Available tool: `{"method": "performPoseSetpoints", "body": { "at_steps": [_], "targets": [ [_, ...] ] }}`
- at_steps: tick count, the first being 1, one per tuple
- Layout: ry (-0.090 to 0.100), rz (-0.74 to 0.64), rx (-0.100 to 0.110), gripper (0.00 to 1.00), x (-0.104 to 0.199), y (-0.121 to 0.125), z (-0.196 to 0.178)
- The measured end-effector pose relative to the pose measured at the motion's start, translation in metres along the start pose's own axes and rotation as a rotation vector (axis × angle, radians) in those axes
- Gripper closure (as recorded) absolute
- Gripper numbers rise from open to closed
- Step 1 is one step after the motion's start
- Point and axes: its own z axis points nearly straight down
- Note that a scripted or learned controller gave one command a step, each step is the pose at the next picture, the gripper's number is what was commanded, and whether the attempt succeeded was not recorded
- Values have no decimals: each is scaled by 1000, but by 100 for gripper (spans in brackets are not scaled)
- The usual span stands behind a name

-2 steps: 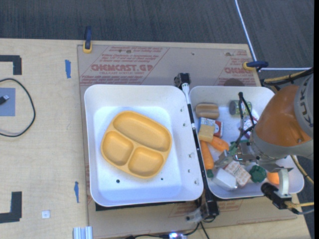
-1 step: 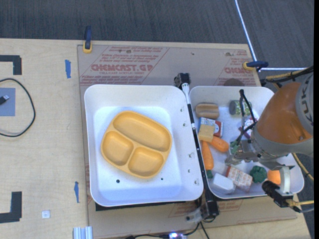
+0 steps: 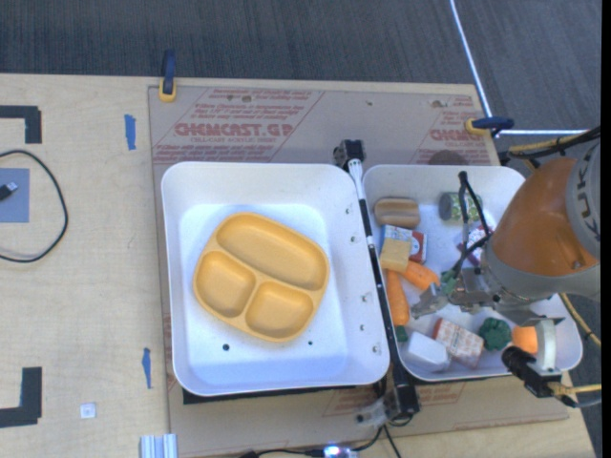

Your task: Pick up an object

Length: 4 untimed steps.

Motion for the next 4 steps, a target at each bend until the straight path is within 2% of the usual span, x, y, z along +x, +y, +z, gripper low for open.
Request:
{"method": "performPoseSetpoints", "body": {
  "at_steps": [1,2,3,4],
  "targets": [
    [-9,7,-3,0,-2,0,19],
    [-4,4,-4,100,2,1,10],
    [-6,5,-5,0,1,1,10],
    [-6,4,-8,100,2,2,0]
  ]
}}
